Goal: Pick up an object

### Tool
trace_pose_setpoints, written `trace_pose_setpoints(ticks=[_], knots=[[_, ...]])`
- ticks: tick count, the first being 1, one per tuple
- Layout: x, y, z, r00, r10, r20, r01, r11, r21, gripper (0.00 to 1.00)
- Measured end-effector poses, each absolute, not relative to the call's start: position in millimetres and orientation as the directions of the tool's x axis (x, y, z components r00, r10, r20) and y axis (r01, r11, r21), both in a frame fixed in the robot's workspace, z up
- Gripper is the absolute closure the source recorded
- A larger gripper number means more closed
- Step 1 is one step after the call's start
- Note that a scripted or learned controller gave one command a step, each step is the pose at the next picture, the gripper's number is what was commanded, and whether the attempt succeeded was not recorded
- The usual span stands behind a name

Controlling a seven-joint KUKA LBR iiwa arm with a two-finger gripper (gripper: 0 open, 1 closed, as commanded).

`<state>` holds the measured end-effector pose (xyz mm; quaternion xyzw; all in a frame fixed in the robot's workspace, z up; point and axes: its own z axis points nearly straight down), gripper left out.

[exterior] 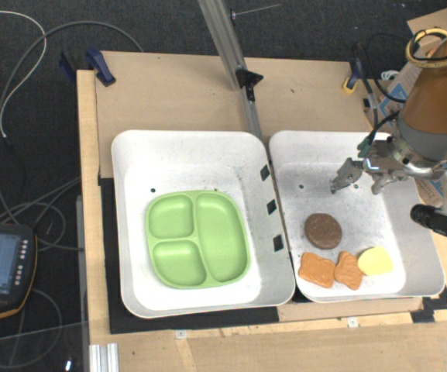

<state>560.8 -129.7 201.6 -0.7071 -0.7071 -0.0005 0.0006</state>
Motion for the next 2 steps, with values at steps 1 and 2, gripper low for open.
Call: trace_pose_setpoints(ticks=[1, 2], knots=[[672.6, -179, 270, -0.003, 1.000, -0.005, 1.000, 0.003, 0.012, 0.00], [644.9, -201, 211, 0.003, 1.000, 0.001, 1.000, -0.003, -0.007, 0.00]])
